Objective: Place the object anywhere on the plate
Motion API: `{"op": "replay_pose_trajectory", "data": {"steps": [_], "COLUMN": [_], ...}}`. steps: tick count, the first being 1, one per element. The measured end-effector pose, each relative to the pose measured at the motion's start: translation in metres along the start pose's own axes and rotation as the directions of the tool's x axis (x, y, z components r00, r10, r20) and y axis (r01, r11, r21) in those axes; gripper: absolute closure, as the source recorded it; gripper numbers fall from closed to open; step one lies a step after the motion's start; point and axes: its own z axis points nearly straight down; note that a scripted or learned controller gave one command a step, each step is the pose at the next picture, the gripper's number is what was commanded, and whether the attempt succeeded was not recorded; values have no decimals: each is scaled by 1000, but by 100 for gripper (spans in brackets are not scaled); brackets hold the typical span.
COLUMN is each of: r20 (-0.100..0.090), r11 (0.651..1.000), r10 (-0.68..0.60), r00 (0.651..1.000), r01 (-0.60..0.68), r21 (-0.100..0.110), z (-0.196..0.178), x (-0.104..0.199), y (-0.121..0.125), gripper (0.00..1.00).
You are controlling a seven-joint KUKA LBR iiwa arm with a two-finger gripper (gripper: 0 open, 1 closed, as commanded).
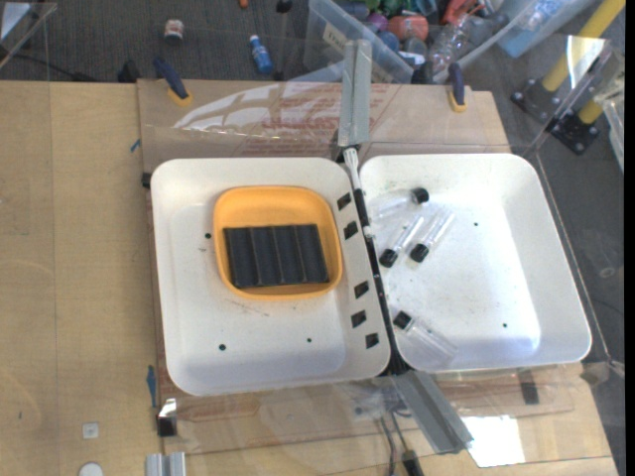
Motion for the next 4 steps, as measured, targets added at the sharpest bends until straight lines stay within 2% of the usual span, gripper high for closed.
{"op": "replay_pose_trajectory", "data": {"steps": [1,2,3,4], "r20": [2,1,0,-2], "r11": [940,917,802,560], "r10": [-341,-399,-598,-829], "r00": [940,917,802,560], "r01": [341,399,598,829], "r21": [-2,-1,-1,-1], "z": [-22,-22,-22,-23], "x": [3,4,3,5], "y": [2,2,2,-7], "gripper": [100,100,100,100]}}
